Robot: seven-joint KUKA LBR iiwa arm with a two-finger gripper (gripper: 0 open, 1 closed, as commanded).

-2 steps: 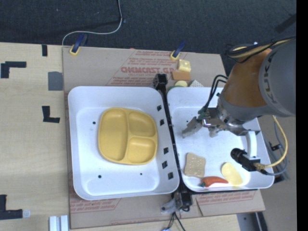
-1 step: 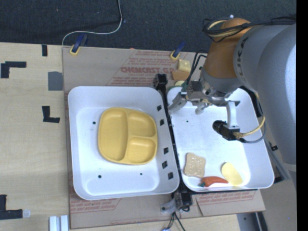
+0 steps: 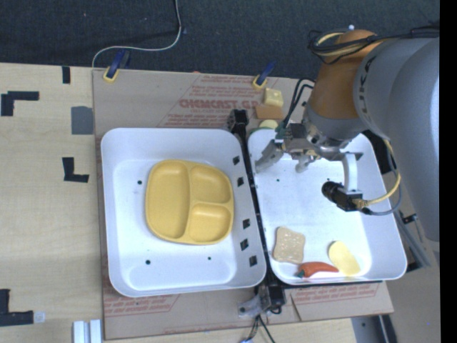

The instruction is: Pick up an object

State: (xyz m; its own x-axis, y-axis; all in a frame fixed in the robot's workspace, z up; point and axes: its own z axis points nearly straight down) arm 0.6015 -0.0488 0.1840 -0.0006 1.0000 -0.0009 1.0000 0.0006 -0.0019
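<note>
1 fixed camera overhead, looking down aslant at 2 bins [image 3: 114,191].

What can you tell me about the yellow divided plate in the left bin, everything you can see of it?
The yellow plate looks like smooth moulded plastic, rounded at the corners, with three compartments: one long section on its left side and two smaller ones on its right. It lies flat, right side up, near the middle of the left bin, turned slightly askew to the bin's walls. No food shows in it, and nothing touches it but the bin floor.

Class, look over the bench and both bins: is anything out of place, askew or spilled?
Nothing is spilled. One oddity: a yellow block and a small pale piece sit on the cardboard behind the bins, outside the right bin.
</note>
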